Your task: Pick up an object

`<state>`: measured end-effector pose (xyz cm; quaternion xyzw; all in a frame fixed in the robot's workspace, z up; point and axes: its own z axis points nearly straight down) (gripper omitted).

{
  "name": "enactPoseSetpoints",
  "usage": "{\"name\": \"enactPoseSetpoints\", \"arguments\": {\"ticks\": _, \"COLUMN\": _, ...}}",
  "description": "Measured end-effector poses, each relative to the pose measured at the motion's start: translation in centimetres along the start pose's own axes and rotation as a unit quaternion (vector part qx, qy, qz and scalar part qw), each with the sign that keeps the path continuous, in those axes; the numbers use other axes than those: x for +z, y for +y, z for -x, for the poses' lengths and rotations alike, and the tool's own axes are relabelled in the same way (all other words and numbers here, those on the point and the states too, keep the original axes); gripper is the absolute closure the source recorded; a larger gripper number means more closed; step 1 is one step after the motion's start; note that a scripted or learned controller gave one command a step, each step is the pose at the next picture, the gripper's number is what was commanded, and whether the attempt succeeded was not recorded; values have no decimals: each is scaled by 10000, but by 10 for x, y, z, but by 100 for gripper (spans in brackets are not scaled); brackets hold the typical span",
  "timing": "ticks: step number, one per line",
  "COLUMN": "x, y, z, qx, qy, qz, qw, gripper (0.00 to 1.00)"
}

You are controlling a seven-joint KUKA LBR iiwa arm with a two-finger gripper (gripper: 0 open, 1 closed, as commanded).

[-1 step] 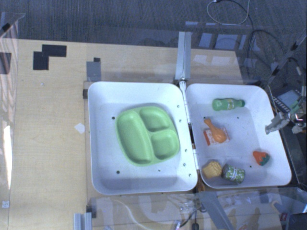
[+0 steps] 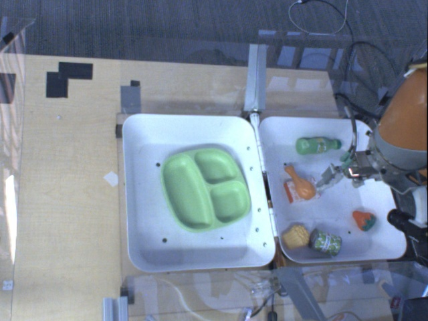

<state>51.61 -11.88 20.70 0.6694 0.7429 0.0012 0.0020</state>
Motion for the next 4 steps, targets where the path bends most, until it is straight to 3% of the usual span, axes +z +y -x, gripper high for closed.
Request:
{"name": "enactPoseSetpoints", "arguments": {"ticks": 1, "x": 60, "y": 21, "z": -30, "qx": -352, "qy": 4, "qz": -4, "qw": 9994, "gripper": 0}}
{"name": "enactPoseSetpoints", "arguments": {"ticks": 2, "x": 117, "y": 58, "z": -1, "qx": -919, "qy": -10, "qz": 52, "qw": 9958, "gripper": 0}}
{"name": "enactPoseSetpoints", "arguments": {"ticks": 3, "x": 106, "y": 60, "z": -1, "qx": -924, "qy": -14, "qz": 75, "qw": 9957, "gripper": 100}}
{"name": "enactPoseSetpoints", "arguments": {"ticks": 4, "x": 21, "y": 140, "z": -57, "qx": -517, "qy": 0, "qz": 13, "qw": 9987, "gripper": 100}}
